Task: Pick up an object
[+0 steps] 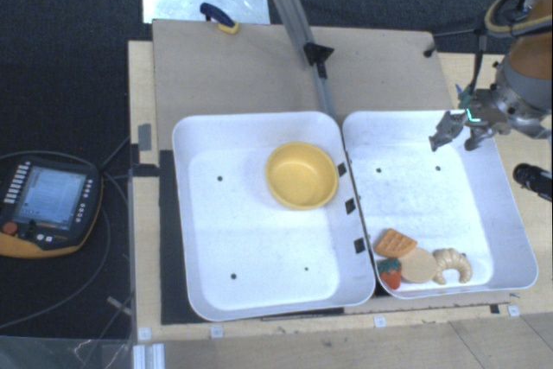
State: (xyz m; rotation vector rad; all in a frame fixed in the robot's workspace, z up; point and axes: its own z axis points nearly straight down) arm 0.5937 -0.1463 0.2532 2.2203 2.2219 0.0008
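Note:
My gripper hangs over the upper right part of the right bin, with its two fingers spread open and nothing between them. In that bin's front corner lie several food toys: an orange ridged slice, a small red piece, a tan round cookie and a croissant. They sit well below and in front of the gripper. A yellow bowl stands upright in the left bin, near its upper right.
A slanted metal pole with a black clamp rises behind the bins. A teach pendant lies on the floor at the left. A black divider strip separates the two bins.

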